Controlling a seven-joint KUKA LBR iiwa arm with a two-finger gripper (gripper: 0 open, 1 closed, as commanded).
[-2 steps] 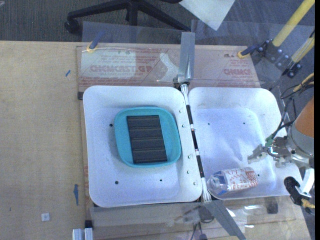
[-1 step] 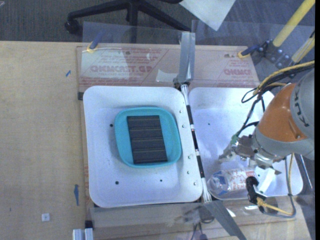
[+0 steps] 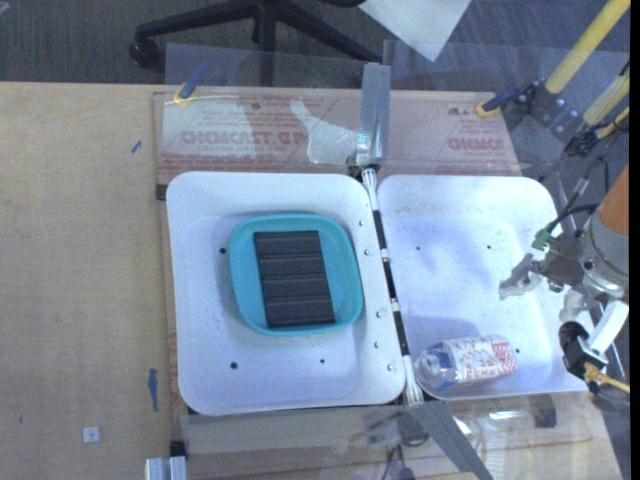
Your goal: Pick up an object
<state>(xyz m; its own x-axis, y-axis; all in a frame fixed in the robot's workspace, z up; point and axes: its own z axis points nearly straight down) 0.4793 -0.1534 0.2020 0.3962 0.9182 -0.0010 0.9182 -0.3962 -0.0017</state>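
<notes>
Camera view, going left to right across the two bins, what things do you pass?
Left bin → teal dish holding a dark ribbed block → right bin → bottle lying on its side → gripper at the right edge.

You have two white bins on the counter, side by side: a left bin [image 3: 195,368] and a right bin [image 3: 450,218]. In the left bin you can count one teal tray [image 3: 345,278] carrying one dark ribbed block [image 3: 293,278]. Near the front edge of the right bin you have one plastic bottle [image 3: 468,361], lying on its side.
</notes>
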